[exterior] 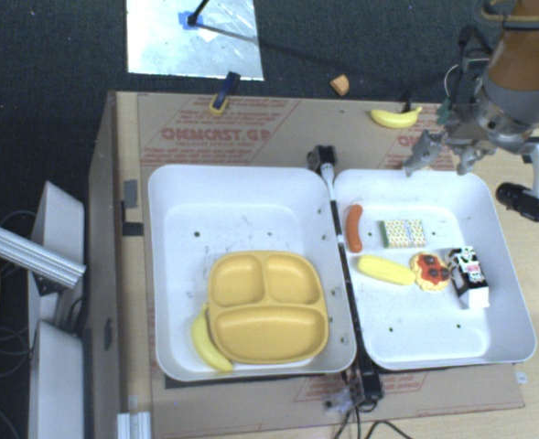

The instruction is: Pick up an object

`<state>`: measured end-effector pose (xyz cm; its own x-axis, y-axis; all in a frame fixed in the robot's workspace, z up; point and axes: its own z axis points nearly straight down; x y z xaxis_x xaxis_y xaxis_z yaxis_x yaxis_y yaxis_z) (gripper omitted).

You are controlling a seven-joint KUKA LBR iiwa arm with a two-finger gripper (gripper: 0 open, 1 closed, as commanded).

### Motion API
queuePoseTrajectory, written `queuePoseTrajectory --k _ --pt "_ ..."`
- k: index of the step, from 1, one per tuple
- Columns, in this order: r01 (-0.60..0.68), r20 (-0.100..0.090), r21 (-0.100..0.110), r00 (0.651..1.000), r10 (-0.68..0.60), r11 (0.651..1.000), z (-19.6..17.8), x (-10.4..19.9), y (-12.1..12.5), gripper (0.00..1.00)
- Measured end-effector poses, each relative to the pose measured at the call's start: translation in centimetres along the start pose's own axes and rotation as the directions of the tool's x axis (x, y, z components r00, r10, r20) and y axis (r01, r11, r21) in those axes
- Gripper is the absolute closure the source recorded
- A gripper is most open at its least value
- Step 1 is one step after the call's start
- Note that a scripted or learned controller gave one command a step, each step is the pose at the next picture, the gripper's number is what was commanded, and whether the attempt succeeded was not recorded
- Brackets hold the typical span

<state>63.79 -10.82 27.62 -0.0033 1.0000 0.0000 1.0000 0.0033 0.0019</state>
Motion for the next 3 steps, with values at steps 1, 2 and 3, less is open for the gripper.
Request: queuePoseTrajectory --k 1,2,3 --pt "-0.003 0.0 0.003 1.0 0.003 1.0 9.4 -3.4 -7.1 0.0" --pt "-0.001 0.006 -0.013 1.0 0.001 1.0 17.0 -8.9 -10.1 0.0" --pt "-0.001 0.018 -0.032 1.0 0.001 0.999 17.5 -10.0 -13.0 0.0"
